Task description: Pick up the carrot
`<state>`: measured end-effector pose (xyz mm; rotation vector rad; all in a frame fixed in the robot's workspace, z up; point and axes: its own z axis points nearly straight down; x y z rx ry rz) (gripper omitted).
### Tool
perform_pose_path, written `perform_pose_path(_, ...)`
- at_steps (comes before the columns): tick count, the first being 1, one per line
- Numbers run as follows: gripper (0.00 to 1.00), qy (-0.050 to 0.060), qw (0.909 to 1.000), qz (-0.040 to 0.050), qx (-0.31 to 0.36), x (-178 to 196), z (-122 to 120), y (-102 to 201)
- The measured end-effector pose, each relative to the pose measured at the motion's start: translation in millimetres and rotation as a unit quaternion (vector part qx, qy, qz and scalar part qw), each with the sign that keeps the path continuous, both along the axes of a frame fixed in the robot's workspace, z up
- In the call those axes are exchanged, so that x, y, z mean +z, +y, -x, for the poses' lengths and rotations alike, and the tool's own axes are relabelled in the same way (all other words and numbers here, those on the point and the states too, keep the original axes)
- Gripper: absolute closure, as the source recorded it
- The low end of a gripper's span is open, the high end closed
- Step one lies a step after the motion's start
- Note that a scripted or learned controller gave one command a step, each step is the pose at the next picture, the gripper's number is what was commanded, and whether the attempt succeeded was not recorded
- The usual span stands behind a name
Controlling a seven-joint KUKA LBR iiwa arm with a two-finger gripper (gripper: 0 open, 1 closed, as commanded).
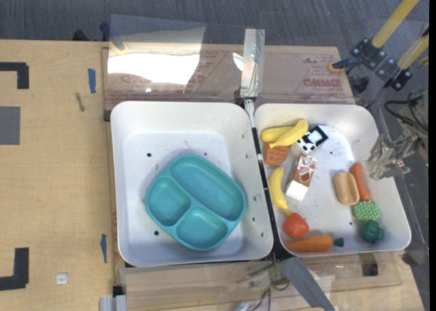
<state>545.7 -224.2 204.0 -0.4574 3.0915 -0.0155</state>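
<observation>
Standing by the bench, I take the carton (302,177) in the middle of the right bin (403,229) as my mark. The carrot (313,243) lies flat well toward the near side of the carton, along the bin's near wall, its green tip pointing to the view's right. A tomato (296,224) sits between the carton and the carrot, touching or nearly touching the carrot's upper side. Just left of the carton lies a banana (277,189), and beyond the carton, toward the far wall, a second banana (286,133) lies crosswise beside a black-and-white piece (312,139). To the carton's right is a hot dog (346,188) with an orange-red stick (359,179) just beside it; nearer than those, two green pieces (370,221) sit one by the other. The gripper (390,158) hangs far to the right of the carton, over the bin's right rim, well apart from the carrot; it is blurred and pale against the clutter there, so I cannot tell how far it is open or whether it has anything. Far left of the carton, the left bin (117,167) holds a teal tray (195,201).
</observation>
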Motion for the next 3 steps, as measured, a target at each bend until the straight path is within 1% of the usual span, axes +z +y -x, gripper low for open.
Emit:
perform_pose_path(1, 1.0, 0.005, 0.9983, -0.0029, 0.058, -116, 53, 1)
perform_pose_path(2, 1.0, 0.0, 0.9993, -0.0029, 0.037, 0, 25, 89)
perform_pose_path(3, 1.0, 0.005, 0.9935, -0.0022, 0.113, -115, 33, 60)
